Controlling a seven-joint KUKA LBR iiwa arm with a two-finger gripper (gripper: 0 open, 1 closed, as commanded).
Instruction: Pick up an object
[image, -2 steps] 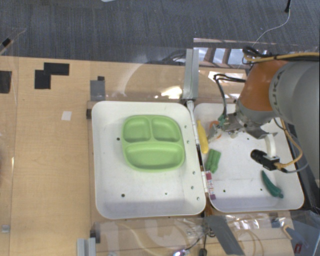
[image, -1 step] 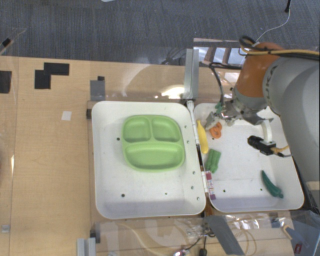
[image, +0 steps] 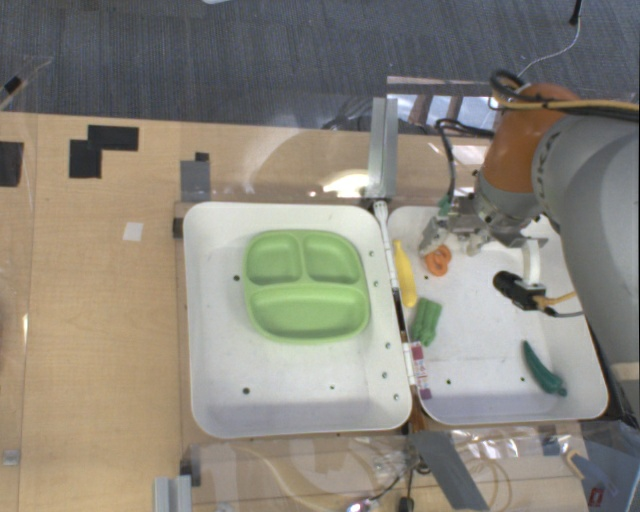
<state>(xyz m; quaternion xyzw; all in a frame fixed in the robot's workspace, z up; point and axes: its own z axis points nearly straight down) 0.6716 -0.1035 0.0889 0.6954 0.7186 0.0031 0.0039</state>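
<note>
Over the 11 o'clock corner of the right bin (image: 480, 395), your gripper (image: 450, 238) hangs low. From this slant you cannot tell whether it is released or clenched, and nothing shows caught in it. Just off its tip, toward 7 o'clock, a small orange piece (image: 437, 262) lies on the bin floor, close enough that it may be touching, though that is not certain. Treat it as the likeliest target.

It looks like a light toy of plastic or rubber, small and rounded, so expect it to weigh almost nothing but to skid or squirt sideways on the smooth white floor if you close off-centre. Come straight down and take it across its widest part.

You have other choices. A long yellow piece (image: 403, 272) lies along the bin's 9 o'clock wall; it is probably stiff and light and best taken across its narrow middle, but the wall crowds one side. A light green piece (image: 427, 320) sits just at 5 o'clock of it. A dark green piece (image: 543, 368) lies near the 5 o'clock corner, well apart from everything, with bare floor all round.

The green divided plate (image: 305, 285) in the left bin (image: 215, 380) is broad and flat, so only its rim would give you any hold
</note>
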